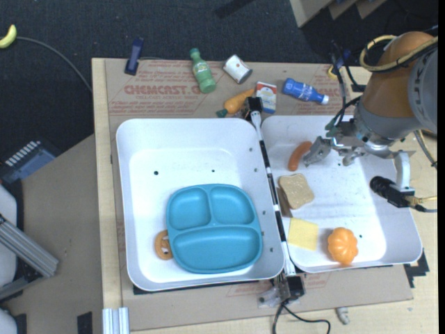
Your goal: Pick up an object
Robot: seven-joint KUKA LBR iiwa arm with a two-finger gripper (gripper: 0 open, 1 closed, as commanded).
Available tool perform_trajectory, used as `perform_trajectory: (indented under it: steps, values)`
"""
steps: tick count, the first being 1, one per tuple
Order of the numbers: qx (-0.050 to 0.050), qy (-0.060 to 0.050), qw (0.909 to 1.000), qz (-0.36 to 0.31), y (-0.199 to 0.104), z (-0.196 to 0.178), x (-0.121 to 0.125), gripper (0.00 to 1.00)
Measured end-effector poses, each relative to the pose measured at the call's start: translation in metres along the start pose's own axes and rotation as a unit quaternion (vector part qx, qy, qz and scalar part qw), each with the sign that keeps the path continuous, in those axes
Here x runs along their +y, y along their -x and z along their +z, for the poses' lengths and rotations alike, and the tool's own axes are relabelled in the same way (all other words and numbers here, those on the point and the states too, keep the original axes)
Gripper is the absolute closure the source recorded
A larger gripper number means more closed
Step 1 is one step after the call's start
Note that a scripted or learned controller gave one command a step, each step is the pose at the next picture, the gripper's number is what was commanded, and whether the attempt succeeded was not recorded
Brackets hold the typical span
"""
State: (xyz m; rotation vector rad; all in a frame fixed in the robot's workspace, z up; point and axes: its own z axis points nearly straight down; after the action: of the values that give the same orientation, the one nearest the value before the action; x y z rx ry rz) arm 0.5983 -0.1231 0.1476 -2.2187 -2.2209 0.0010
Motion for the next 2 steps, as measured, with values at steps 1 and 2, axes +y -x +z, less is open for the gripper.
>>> perform_trajectory:
  steps: [1, 2]
  values:
    - [0.000, 0.000, 1.0000, 0.000, -0.028, 0.064, 0.018, 0.00]
    - [0.000, 0.000, 1.0000, 0.001, -0.030, 0.063, 0.003, 0.00]
